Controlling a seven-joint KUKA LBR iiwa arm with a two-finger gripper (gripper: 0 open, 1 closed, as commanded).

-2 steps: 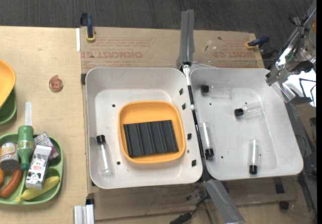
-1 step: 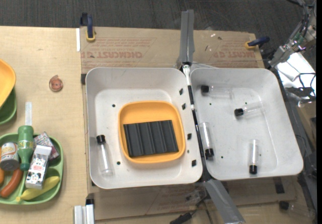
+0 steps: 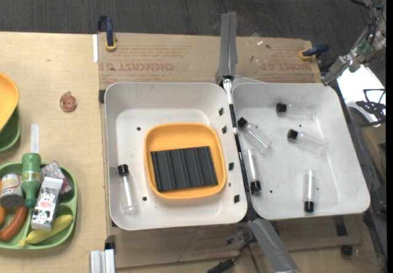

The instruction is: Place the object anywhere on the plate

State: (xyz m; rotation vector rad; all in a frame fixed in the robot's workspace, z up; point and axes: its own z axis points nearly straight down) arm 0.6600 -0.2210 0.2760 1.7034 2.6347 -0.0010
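An orange plate sits in the middle of the left bin. On it lies a dark grey ridged slab that covers most of its floor. A clear vial with a black cap lies in the left bin's lower left corner, beside the plate and apart from it. In the right bin several more clear black-capped vials lie scattered, one close to the divider and another near the front right.
A green tray of toy food and bottles stands on the wooden table at the left, with a yellow bowl above it. A small pink disc lies near the left bin. Cables and clamps crowd the top right.
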